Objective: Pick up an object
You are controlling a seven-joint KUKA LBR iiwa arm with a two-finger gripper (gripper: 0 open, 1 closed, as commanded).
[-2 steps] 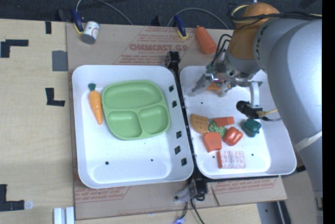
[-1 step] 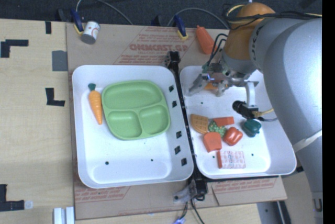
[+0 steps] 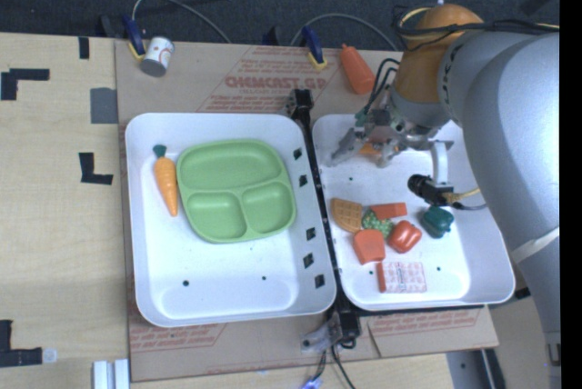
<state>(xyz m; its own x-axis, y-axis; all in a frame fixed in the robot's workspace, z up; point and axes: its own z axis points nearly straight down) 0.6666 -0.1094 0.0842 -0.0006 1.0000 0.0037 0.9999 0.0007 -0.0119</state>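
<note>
My gripper (image 3: 364, 140) hung over the right bin's (image 3: 482, 283) far left corner; whether my fingers were spread or closed, I could not tell. The toy pieces (image 3: 382, 228) lay clustered mid-bin, the waffle piece (image 3: 346, 214) nearest the dividing wall. In the left bin (image 3: 145, 287), the carrot (image 3: 165, 182) lay lengthwise, green end pointing away, beside the green tray (image 3: 236, 189). Open floor remained along the left bin's near edge.

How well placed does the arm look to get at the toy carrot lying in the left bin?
Probably yes: the carrot lies apart on bare bin floor beside the green plate, nothing over it, though the gripper hangs over the right bin.
</note>
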